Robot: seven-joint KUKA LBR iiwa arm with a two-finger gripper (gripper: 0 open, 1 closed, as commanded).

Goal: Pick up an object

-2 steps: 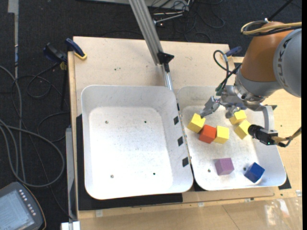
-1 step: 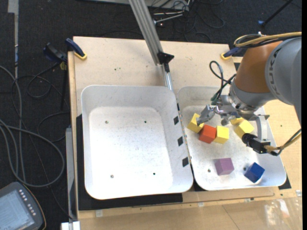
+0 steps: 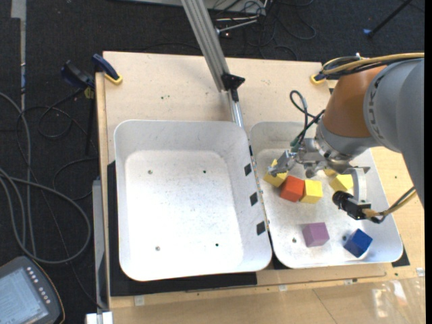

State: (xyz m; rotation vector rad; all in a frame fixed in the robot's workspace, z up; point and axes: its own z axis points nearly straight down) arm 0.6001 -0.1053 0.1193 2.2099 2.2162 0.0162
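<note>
The tool (image 3: 302,167) hangs just above the orange block (image 3: 291,189) and yellow block (image 3: 312,192) in the right bin (image 3: 388,248).

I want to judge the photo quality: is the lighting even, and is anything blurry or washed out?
In the camera view, light is soft and even; the left bin looks bright but its specks stay visible; the orange block and blue block look crisp; the claw sits in the arm's shadow, its details hard to make out.

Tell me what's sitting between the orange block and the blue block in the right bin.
In the camera view, the purple block lies roughly between the orange block and the blue block, on the right bin floor.
</note>
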